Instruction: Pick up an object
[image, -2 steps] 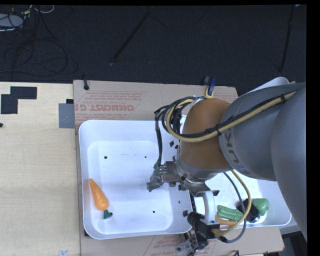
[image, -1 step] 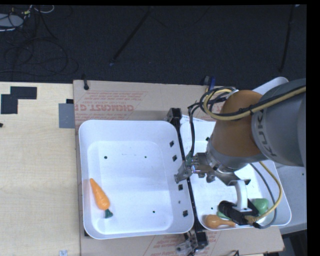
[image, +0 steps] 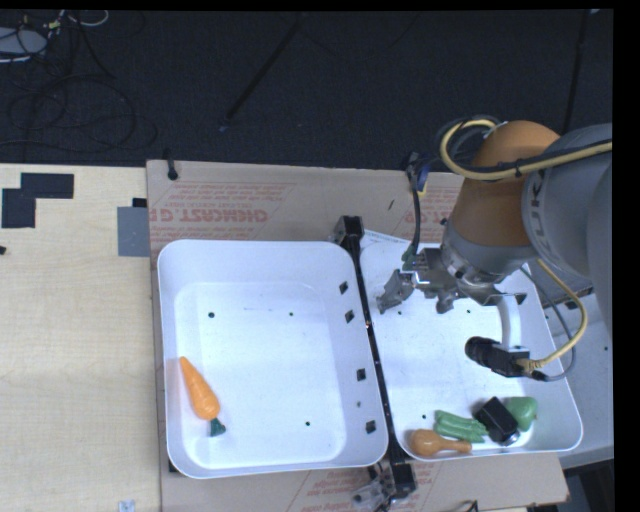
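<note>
Two shallow white bins sit side by side on a cardboard-lined bench. The gripper (image: 418, 285) hangs over the upper part of the right bin (image: 450, 380), fingers spread, nothing between them. The nearest candidates (a green pod (image: 460, 425), an orange gourd (image: 437, 443) and a black block (image: 496, 419)) cluster toward the bin's near edge, well apart; the pod lies roughly left-right.

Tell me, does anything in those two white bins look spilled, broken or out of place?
Nothing stands out. A toy carrot lies alone in the left bin. In the right bin, a small pear-shaped toy, green toys and a black block crowd the near edge, all intact.
</note>
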